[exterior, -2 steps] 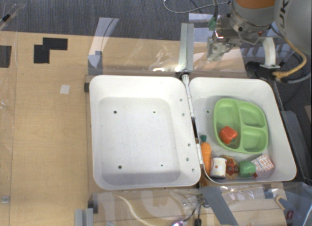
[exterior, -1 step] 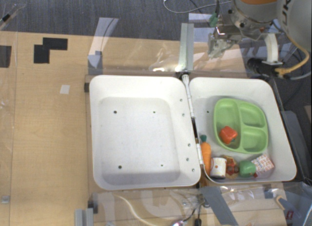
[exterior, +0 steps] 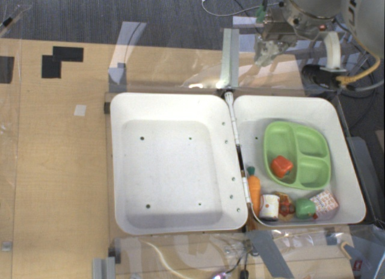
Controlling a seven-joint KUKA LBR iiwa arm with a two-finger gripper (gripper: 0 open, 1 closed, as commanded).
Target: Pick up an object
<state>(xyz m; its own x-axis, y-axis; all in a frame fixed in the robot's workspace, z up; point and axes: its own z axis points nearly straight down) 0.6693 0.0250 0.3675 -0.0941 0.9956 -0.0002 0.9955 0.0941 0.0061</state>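
No single object is named by the task, so any item in the right-hand shallow white bin [exterior: 337,121] may be taken as the target. A light-green compartmented plastic tray [exterior: 307,151] is seen lying flat in that bin, and a small red toy tomato [exterior: 281,165] is seen resting in the tray's near-left compartment. Along the bin's near edge an orange toy carrot [exterior: 255,192], a small white cup-like container with a dark label [exterior: 270,207], a green rounded toy [exterior: 305,208] and a small patterned packet [exterior: 325,201] are crowded together, touching or nearly so. All of these are judged to be light, hollow plastic pieces, stiff and somewhat slippery; the red toy tomato is judged the easiest choice, since it sits apart from the others and can be pinched across its sides, though its roundness may let it squirt away. The left-hand shallow white bin [exterior: 120,151] is seen beside it. The two-finger gripper [exterior: 269,50] is held high above the far rim of the right-hand bin, well apart from every item; nothing is seen between its fingers, and how far they are spread cannot be told.
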